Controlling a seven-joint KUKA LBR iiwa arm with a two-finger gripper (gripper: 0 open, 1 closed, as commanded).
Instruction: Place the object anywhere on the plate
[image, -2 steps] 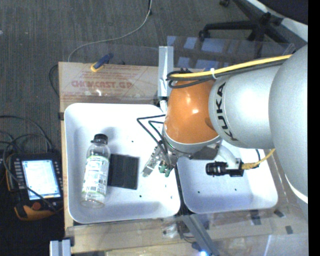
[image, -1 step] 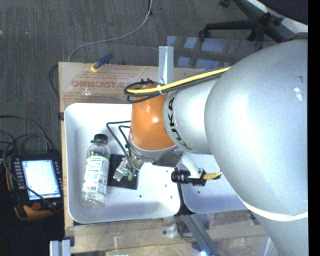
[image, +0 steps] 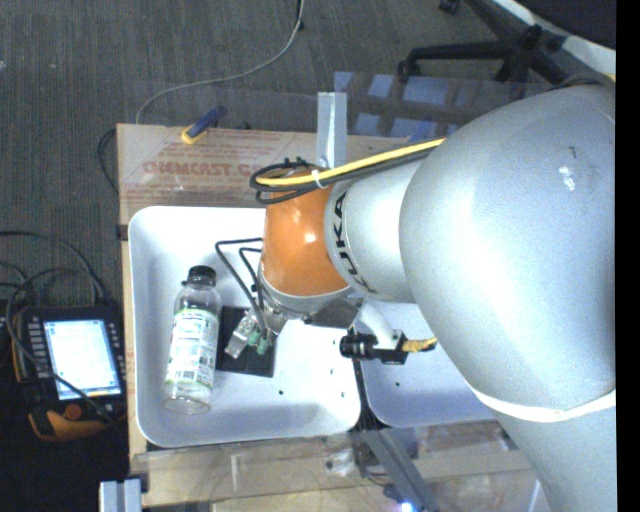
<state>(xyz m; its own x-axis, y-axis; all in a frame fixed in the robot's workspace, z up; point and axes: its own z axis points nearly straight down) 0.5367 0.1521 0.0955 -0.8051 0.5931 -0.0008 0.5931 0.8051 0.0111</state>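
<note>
I am looking down on the table (image: 190, 165) and seeing the arm (image: 500, 230) reaching in from the right, its grey bulk covering most of the right bin (image: 420, 405); the orange band (image: 300, 245) is hanging over the left bin (image: 150, 240); below the band the tool (image: 250, 340) is pointing down over a small black square pad (image: 250, 360) lying on the left bin's floor; I cannot tell whether the tool is apart or together, since it is showing as a blur of grey and green; I am not seeing anything between its tips that I could name.

A clear plastic bottle (image: 192, 340) with a dark cap and a pale label is lying on its side in the left bin, just left of the black pad, its cap pointing toward the far wall; it is lying apart from the tool. A black cable loop (image: 235, 255) is running across the bin floor behind the bottle; a yellow cable (image: 380, 158) is running along the arm; a handheld screen unit (image: 75, 365) is sitting on the floor to the left of the table.
</note>
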